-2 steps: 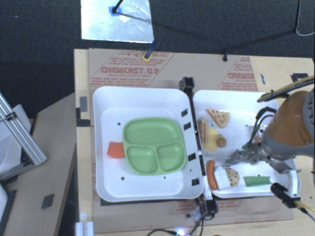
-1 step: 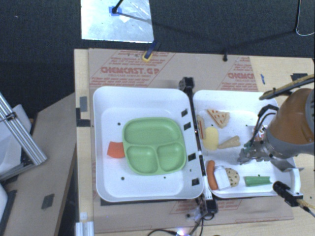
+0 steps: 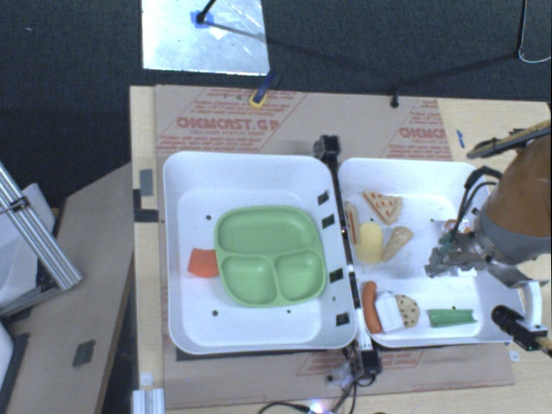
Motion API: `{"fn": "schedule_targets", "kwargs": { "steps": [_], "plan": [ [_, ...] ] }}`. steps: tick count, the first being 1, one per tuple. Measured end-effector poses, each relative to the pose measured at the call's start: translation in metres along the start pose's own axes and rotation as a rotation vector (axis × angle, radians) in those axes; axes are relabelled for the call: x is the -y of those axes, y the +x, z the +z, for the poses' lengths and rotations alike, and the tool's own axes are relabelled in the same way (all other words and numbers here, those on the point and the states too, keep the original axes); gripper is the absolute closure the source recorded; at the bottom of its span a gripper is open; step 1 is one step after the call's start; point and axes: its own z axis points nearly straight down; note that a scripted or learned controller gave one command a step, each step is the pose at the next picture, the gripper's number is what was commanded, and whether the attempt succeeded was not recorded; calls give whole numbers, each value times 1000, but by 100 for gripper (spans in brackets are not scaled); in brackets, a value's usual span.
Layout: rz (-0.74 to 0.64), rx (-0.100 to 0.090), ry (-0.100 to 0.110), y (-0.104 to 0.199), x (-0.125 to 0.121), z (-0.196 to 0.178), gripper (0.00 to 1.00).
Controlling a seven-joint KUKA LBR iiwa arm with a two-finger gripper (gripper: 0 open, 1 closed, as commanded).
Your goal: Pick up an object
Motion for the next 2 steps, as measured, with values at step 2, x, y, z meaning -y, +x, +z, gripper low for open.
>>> {"fn": "schedule_targets", "kwargs": {
  "steps": [2],
  "plan": [
    [0,0,0,3,-4,-88,100]
  ]
}}
